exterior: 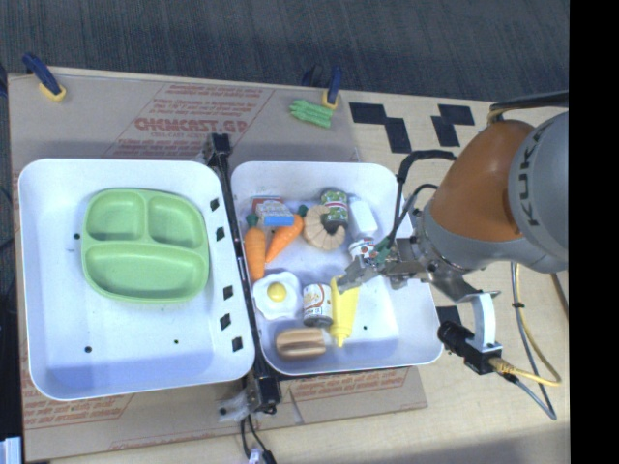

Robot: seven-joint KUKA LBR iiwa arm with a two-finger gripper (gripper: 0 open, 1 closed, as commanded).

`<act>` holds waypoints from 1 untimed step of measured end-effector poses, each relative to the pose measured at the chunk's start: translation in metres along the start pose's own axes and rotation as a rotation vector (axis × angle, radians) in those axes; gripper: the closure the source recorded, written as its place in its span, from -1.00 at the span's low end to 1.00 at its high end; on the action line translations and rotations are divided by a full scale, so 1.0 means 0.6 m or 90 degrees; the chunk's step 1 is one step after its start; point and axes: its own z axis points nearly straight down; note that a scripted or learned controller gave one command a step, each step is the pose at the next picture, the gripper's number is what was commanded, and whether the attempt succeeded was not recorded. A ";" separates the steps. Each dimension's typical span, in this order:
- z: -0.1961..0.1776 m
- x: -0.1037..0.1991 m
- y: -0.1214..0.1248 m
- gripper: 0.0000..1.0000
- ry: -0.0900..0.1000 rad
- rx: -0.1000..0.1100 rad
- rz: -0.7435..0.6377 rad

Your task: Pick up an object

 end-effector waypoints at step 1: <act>0.000 0.000 0.000 -1.00 0.000 0.000 0.000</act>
